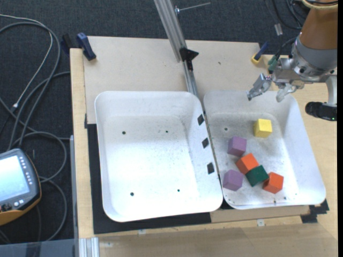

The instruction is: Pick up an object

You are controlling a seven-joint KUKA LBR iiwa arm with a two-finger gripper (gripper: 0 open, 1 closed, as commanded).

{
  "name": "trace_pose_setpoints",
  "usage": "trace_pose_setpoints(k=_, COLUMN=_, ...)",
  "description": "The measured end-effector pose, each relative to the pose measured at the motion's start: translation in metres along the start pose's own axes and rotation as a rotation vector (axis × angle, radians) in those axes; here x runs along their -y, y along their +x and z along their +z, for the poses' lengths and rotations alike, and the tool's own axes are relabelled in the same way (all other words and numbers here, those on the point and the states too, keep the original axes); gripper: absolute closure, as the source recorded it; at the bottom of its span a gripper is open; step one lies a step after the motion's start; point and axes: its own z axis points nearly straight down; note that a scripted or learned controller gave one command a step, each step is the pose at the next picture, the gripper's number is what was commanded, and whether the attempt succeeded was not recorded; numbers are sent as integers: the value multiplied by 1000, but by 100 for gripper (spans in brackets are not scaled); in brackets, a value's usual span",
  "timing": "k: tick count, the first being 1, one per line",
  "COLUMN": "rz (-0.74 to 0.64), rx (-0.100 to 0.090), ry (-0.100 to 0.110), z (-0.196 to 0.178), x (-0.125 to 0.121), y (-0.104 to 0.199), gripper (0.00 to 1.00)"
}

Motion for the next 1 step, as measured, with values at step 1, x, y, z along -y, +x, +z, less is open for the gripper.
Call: trace_pose_setpoints(k=1, rz=2, rx=-2, ry=8, z=56, x=48, y=4, gripper=0)
